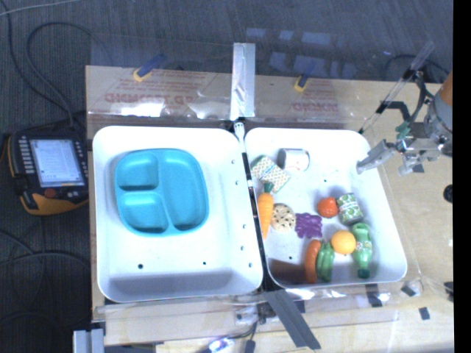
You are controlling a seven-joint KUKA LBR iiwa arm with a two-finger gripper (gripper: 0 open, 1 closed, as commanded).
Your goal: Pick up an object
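A: Where is the gripper (383,157)?

B: At the right of the camera view, over the upper right corner of the right bin (394,230). It hangs above the rim, apart from the things inside.

A: Are the fingers released or clenched?

B: I cannot tell; they are too small and pale against the bin. Nothing shows between them.

A: And the objects to pick?

B: All lie in the right bin. A carrot (265,213) lies along the left wall, with a checked green block (268,172) above it and a small grey cup (293,159) tipped on its side near the top. A speckled cookie (282,218) touches a purple piece (308,225). To the right sit a tomato (327,207), an orange ball (342,242) and a green vegetable (360,250).

A: The left bin (110,271)?

B: It holds a blue divided plate (160,190). A tablet-like pendant (50,169) lies off the tabletop (434,219) at far left.
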